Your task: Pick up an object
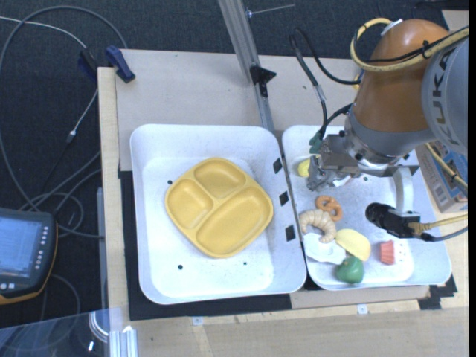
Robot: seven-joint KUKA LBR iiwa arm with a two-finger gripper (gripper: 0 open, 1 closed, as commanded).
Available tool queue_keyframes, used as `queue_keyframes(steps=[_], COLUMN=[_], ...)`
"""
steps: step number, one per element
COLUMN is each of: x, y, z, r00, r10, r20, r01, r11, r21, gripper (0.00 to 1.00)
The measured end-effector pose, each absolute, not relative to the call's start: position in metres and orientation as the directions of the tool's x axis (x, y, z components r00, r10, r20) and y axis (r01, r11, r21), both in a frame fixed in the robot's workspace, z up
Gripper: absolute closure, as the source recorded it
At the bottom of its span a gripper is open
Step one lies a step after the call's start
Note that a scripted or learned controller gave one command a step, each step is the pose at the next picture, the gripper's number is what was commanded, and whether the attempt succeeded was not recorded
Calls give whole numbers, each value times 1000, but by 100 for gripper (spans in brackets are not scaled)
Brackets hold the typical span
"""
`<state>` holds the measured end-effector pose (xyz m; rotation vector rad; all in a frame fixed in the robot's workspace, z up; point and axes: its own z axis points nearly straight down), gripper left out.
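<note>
My gripper [321, 178] hangs over the upper left part of the right bin [428, 270]. A small yellow piece [303, 168] lies just to its left, partly hidden by it. An orange pretzel-shaped ring [329, 206] lies just below the gripper. Further toward the front are a tan croissant [317, 222], a yellow wedge [353, 243], a white piece [323, 250] and a green pepper [349, 271]. A small red-orange piece [387, 252] sits near the front right. I see nothing held in the gripper.
The left bin [149, 274] holds a yellow divided plate [218, 206] in its middle. A metal pole [242, 28] slants up from between the bins. Dark clips [281, 198] sit along the shared wall. A tablet [22, 248] lies off the bench at the left.
</note>
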<state>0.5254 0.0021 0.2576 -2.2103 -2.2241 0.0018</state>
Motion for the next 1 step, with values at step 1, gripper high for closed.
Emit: queue_keyframes(steps=[1], x=[516], y=[53], z=[261], r00=[-7], r10=[1000], r20=[3], r01=[1000], r11=[7], r21=[-4], gripper=[100])
